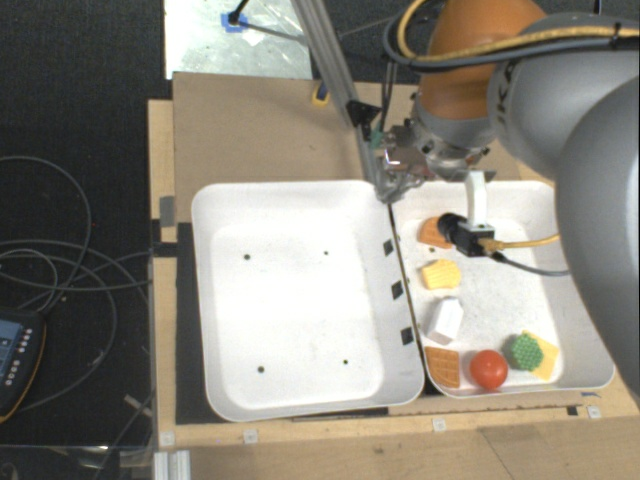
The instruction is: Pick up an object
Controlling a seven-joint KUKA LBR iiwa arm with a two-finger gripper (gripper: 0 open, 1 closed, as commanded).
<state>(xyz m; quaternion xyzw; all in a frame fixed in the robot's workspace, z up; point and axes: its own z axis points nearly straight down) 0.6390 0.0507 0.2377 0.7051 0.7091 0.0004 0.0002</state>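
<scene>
While the gripper (390, 183) hangs at the far end of the rim the two bins share, the objects on offer all lie in the right-hand bin (590, 368) of the view.

- Item 1: orange wedge (433, 233), farthest from the camera, close to the inner wall.
- Item 2: yellow block (440, 275), next in the row toward the camera.
- Item 3: white block (445, 320), tilted, just beyond the yellow block.
- Item 4: waffle-patterned orange square (443, 366), flat in the near inner corner.
- Item 5: red ball (489, 369), just beside the square.
- Item 6: green knobbly lump (524, 349), resting on a yellow slab (547, 361), near the red ball.

Gripper: near the orange wedge but apart from it. Whether it is released or clenched cannot be told.

Arm (590, 138): grey with an orange band, reaching in from the view's right above the right-hand bin.

Left-hand bin (215, 298): white, with four small dark dots on its floor.

Bench (250, 128): a brown board under both bins.

Surroundings: dark floor with loose cables (60, 258) at the view's left.
</scene>
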